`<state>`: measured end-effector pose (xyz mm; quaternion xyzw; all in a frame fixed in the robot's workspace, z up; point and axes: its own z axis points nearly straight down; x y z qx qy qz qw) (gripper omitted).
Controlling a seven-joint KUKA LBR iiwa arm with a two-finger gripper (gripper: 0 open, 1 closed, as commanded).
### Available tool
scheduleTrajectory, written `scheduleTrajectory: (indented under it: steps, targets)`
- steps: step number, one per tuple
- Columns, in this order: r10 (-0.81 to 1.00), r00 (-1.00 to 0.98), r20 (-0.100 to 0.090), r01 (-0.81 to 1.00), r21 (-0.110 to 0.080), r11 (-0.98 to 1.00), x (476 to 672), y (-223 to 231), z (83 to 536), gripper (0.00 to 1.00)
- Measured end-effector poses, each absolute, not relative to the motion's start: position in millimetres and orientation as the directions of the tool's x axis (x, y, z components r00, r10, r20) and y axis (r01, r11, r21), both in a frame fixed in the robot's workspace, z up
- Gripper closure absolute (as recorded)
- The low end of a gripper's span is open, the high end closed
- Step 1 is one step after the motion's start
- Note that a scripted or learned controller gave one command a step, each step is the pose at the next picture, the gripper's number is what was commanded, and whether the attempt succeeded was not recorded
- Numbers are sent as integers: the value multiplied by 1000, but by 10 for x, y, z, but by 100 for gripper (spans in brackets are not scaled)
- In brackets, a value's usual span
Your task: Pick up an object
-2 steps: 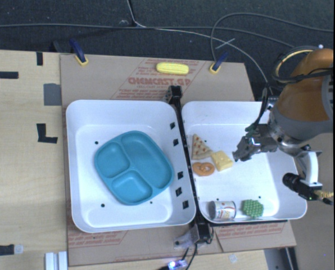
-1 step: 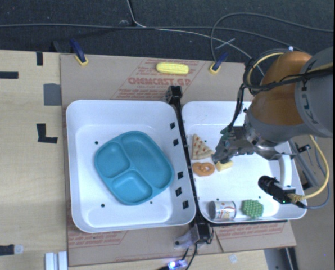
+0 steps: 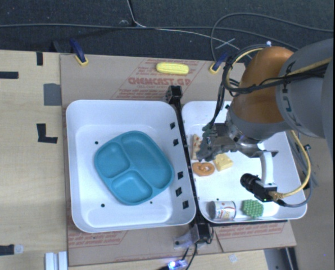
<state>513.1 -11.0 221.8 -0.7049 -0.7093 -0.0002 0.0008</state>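
While the grey arm reaches in over the right-hand bin, its pincer hangs low near that bin's left wall, just above a small cluster of items. Whether the pincer is open or closed cannot be told, because the wrist and cabling hide its tip from above.

Several candidates lie in this bin. A round brown doughnut-like piece sits just below the pincer, with a pale yellow block touching or just beside it on the right. A tan, ribbed item lies against the bin's left wall, partly under the tool. Further toward the near edge rest a small can on its side and a green knobbly object, well apart from the pincer.

The left bin carries a blue divided plate, and a yellow corn cob lies on the cardboard of the surface beyond both bins.

Judging by this pose, the step in hand is the descent onto the cluster. Nothing is visibly gripped. The next move calls for settling on a single item, since the pieces crowd each other and the bin wall leaves little room.
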Motion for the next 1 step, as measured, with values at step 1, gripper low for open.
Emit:
scheduleTrajectory:
  steps: [1]
  targets:
    - [1000,-8,2,1000,-1,8,5263,481,2260,100]
